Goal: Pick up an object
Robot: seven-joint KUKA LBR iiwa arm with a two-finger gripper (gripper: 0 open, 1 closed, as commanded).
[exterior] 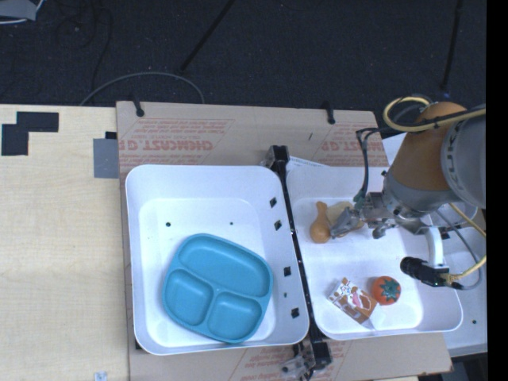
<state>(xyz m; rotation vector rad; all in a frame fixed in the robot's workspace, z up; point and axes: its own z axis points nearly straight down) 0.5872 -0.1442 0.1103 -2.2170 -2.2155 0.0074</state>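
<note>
We look down at a slant on two shallow white bins sitting side by side on a bench. The left bin, in the lower middle of the frame, holds a blue divided plate lying flat. The right bin holds three small things: a tan, pear-shaped wooden piece near its upper left corner, a small printed packet toward its lower edge, and a red tomato-like toy just beside the packet on its right. The grey arm with its orange band reaches in from the right edge of the frame. Its gripper hangs low over the right bin, its tip just beside the wooden piece, right of it; we cannot tell how far apart its fingers stand, and we see nothing held between them.
</note>
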